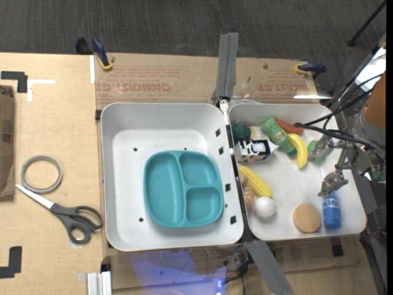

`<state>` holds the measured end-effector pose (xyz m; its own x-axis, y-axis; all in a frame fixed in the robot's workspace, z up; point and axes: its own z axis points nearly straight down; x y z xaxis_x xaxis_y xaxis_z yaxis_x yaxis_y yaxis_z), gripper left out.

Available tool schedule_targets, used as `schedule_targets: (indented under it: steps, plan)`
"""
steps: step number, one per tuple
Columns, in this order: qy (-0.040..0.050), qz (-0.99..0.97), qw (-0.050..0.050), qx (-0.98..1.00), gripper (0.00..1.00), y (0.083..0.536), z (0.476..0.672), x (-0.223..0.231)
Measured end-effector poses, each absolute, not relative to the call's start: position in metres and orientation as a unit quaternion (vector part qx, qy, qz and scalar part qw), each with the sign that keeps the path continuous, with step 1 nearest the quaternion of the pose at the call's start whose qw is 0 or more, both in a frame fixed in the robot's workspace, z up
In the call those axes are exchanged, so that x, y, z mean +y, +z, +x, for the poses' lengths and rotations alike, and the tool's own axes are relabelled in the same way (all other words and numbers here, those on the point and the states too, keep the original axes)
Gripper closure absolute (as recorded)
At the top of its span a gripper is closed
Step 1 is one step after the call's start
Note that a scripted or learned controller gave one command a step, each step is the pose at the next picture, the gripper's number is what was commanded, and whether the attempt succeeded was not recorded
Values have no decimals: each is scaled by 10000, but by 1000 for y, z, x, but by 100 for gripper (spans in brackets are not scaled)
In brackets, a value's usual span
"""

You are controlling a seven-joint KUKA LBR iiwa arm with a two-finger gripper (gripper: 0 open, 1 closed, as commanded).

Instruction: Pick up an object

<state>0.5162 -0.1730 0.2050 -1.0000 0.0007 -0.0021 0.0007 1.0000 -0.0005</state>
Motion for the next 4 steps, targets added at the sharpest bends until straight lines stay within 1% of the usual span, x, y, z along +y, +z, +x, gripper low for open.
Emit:
schedule_targets:
  steps: [1,2,3,4]
  plan:
    - [-4,71,11,10000,0,92,524,-182]
    - [-14,489,46,9988,0,94,481,-203]
    - [0,-592,16,9982,0,92,529,-102]
    - [-1,30,13,10000,0,92,592,-105]
